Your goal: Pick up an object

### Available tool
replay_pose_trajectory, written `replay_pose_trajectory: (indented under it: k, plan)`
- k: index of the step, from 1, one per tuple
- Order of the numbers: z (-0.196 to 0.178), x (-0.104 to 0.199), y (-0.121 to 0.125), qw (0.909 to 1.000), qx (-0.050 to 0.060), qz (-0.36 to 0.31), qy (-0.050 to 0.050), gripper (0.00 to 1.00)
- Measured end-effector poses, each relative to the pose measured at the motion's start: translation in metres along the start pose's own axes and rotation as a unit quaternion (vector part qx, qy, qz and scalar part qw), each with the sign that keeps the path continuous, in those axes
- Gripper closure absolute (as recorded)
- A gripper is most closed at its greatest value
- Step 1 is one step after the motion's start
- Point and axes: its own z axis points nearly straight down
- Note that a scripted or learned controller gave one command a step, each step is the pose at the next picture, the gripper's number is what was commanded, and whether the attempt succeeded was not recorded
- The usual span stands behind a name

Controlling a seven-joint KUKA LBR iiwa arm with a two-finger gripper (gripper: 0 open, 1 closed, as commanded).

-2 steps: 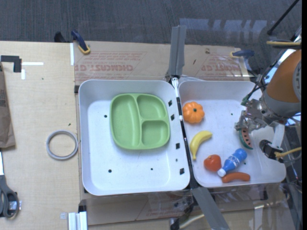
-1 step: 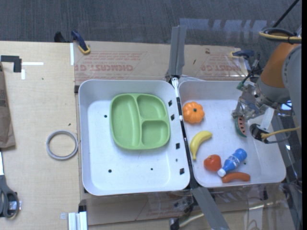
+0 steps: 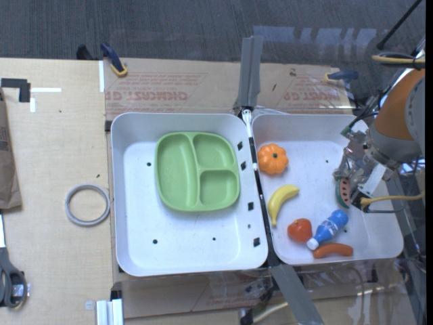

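The gripper [image 3: 352, 178] hovers right of the banana [image 3: 281, 202], beside a watermelon slice [image 3: 342, 192], grip state impossible to tell; that slice looks light, rigid, slick, best pinched across its flat faces.

Two white bins stand side by side: the left bin [image 3: 128, 202] and the right bin [image 3: 318, 147]. One green divided plate [image 3: 197, 171] lies in the left. The right holds one orange pumpkin [image 3: 272, 159], one banana [image 3: 281, 201], one tomato [image 3: 299, 230], one blue bottle [image 3: 327, 229], one sausage [image 3: 332, 250] and one watermelon slice [image 3: 343, 191].

plate [image 3: 197, 172] green | pumpkin [image 3: 272, 159] orange | banana [image 3: 281, 201] yellow | tomato [image 3: 299, 230] red | bottle [image 3: 328, 229] blue-white
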Motion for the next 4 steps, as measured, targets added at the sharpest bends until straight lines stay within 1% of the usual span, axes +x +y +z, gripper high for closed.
replay_pose_trajectory:
  k: [1, 3, 4]
  plan:
    - [0.000, 0.031, 0.025, 0.9972, -0.001, 0.074, 0.000, 1.00]
    - [-0.017, 0.030, 0.025, 0.9975, 0.001, 0.071, -0.004, 1.00]
    - [0.000, 0.075, 0.030, 0.9996, -0.001, -0.027, 0.000, 1.00]
